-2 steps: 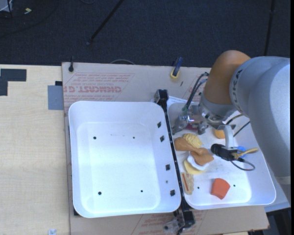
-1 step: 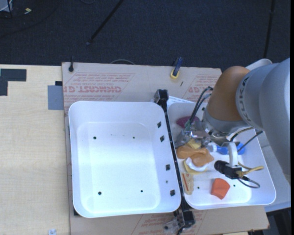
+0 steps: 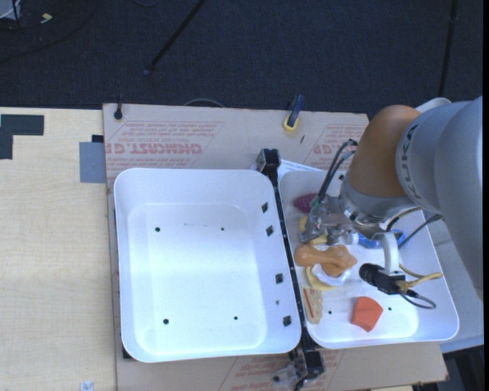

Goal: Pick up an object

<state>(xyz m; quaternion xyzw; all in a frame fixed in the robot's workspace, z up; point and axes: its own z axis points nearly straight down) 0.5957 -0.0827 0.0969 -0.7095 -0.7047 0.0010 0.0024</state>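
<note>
The arm (image 3: 424, 165) reaches down into the right bin (image 3: 440, 324), its gripper (image 3: 324, 228) lowered among a cluster of objects near the bin's left wall; whether its fingers are parted or closed cannot be told from this angle. Just below the fingers lies an orange-tan toy (image 3: 326, 257) over a white ring (image 3: 326, 277), with a pink object (image 3: 307, 203) just above them and an orange-red block (image 3: 367, 313) well below and to the right. The left bin (image 3: 126, 218) stands well to the left of the fingers.
</note>
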